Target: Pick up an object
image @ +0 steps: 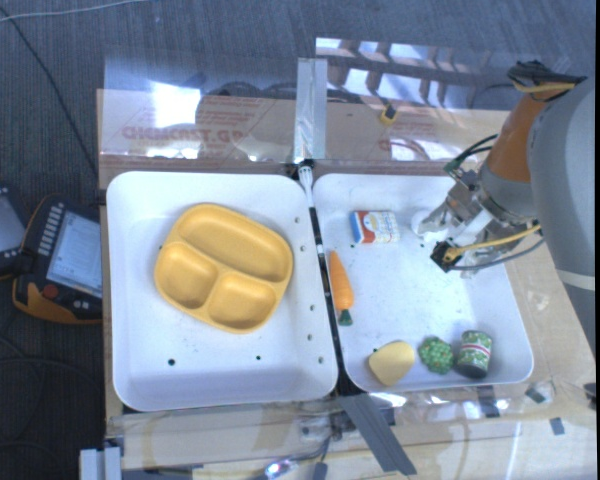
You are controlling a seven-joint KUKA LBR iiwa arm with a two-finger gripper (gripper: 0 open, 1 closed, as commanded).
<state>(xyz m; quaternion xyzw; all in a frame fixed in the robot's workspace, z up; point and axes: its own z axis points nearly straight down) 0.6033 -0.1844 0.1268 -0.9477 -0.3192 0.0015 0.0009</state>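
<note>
My gripper (435, 238) hangs over the upper right part of the right bin (500, 308), with nothing visible between its fingers. A small white, blue and orange carton (374, 227) lies to its left. An orange carrot (339, 283) rests against the bin's left wall. Along the bin's front edge sit a yellow lemon-like piece (392, 362), a green bumpy vegetable (436, 354) and a dark green can (474, 353).
The left bin (140, 368) holds a yellow divided plate (223, 266). A pendant device (65, 263) lies on the floor at the left. Clear plastic panels (310, 118) stand behind both bins. The grey arm (570, 188) covers the right side.
</note>
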